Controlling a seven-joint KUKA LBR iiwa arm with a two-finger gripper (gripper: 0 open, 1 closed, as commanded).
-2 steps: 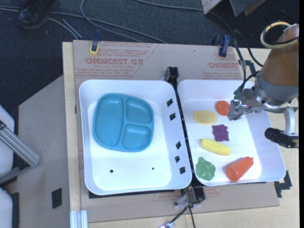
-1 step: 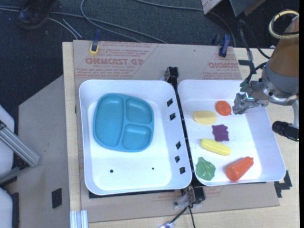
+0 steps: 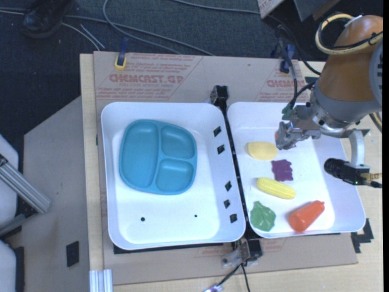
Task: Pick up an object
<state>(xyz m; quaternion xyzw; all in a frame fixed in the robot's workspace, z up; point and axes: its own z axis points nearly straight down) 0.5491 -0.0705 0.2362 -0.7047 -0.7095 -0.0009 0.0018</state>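
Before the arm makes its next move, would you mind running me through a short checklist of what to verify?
1. Pickable items in the right bin: ok; yellow lemon-like piece, purple piece, corn, green piece and orange carrot-like piece lie apart.
2. End effector near a target: ok; it sits just right of the yellow piece.
3. Finger opening: cannot tell.
4. Object in grasp: cannot tell; none seen between the fingers.
5. Left bin: ok; holds a blue divided plate.
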